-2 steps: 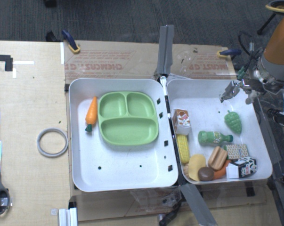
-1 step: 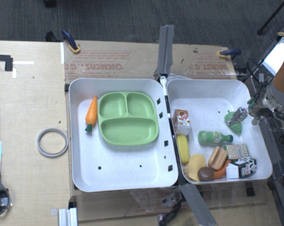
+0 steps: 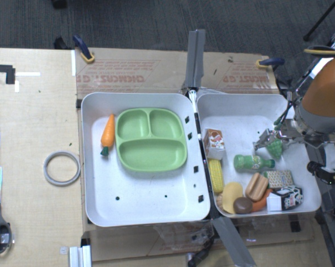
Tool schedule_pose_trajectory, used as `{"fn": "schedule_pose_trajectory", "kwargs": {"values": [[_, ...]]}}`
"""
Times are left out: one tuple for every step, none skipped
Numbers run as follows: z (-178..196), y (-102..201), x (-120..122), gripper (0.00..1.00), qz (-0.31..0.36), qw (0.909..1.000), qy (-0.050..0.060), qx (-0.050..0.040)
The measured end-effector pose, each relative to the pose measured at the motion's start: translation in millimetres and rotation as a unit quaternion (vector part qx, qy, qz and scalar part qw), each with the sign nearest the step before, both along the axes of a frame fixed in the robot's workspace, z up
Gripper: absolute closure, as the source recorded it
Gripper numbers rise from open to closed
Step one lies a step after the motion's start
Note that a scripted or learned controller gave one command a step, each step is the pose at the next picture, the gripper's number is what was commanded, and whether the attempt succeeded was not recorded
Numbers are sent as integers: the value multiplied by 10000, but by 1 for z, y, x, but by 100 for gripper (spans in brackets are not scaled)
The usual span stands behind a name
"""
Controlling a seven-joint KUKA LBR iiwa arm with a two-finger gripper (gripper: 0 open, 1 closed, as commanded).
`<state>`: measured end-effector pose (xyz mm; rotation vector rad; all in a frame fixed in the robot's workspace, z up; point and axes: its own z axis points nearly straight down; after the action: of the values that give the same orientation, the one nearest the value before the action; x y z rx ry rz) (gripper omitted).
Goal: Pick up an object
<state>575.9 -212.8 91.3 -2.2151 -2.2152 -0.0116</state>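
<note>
The arm reaches in from the right, and its end effector (image 3: pixel 270 141) sits low over the right bin (image 3: pixel 239 107), in that bin's right half. Whether it is released or clenched cannot be told, and nothing clearly sits in its grip.

A small green item (image 3: pixel 275 148) lies right at its tip, and a green bottle (image 3: pixel 253 162) lies on its side just to the near left of that. Further left in the bin stand a small carton (image 3: pixel 214 142) and, nearer, a corn cob (image 3: pixel 215 174). Along the near wall crowd a yellow round piece (image 3: pixel 231 195), a brown ball (image 3: pixel 243 205), a hot dog (image 3: pixel 256 186), a patterned packet (image 3: pixel 280 178) and a black and white box (image 3: pixel 288 197).

The left bin (image 3: pixel 139 204) holds a green divided plate (image 3: pixel 151 139) with a toy carrot (image 3: pixel 107 132) just beside its left edge. A grey ring (image 3: pixel 61 167) lies on the worktop (image 3: pixel 28 121), left of the bins.
</note>
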Motion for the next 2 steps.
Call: {"fn": "schedule_pose_trajectory", "kwargs": {"values": [[10, -4, -1, 100, -24, 10000, -3, -38], [9, 0, 0, 0, -5, 10000, -4, -16]]}}
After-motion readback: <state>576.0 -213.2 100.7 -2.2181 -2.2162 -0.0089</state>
